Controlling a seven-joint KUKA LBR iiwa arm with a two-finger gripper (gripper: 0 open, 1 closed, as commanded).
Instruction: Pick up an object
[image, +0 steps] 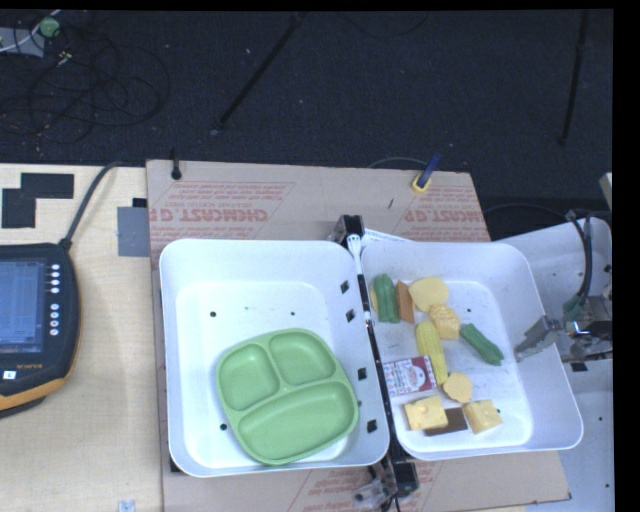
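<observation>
Camera view finds the gripper (532, 340) at the right bin's (545, 425) three o'clock rim, its fingers spread apart with nothing between them. Just toward nine o'clock of it lies a green pickle (481, 343), then a corn cob (430, 349) and yellow cheese blocks (482, 416) at six o'clock. The left bin (190, 290) holds a green divided plate (287, 395).

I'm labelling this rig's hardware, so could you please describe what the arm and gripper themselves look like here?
At the camera view's right edge, by the right bin, the gripper shows as slim grey metal fingers on a darker, blocky body. A thin dark cable curves down above it. The picture is too coarse to make out any markings.
</observation>
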